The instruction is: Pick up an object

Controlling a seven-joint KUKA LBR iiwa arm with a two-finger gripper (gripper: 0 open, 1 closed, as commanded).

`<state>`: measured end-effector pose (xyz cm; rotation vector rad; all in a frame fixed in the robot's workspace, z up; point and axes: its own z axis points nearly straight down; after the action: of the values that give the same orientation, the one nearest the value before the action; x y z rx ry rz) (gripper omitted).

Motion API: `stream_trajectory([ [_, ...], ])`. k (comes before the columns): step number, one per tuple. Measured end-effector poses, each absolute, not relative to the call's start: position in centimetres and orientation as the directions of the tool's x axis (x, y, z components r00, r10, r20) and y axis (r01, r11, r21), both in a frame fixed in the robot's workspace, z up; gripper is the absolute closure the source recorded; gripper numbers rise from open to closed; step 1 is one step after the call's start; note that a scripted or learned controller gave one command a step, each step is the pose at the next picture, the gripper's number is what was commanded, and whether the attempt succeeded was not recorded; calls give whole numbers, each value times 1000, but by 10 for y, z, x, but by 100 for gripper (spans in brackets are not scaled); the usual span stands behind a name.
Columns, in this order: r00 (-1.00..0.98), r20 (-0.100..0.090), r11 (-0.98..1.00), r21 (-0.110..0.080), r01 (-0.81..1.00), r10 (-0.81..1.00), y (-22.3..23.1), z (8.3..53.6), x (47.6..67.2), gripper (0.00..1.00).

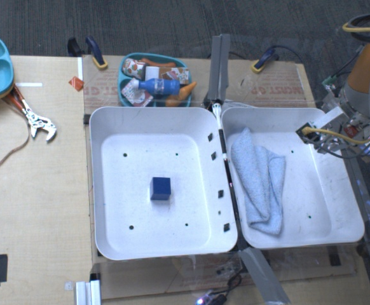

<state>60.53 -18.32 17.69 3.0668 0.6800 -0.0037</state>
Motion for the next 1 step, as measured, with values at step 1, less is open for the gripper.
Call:
stream_trajectory([
  [1, 876, -2, -876, -1, 483, 483, -118, 242, 607, 100],
])
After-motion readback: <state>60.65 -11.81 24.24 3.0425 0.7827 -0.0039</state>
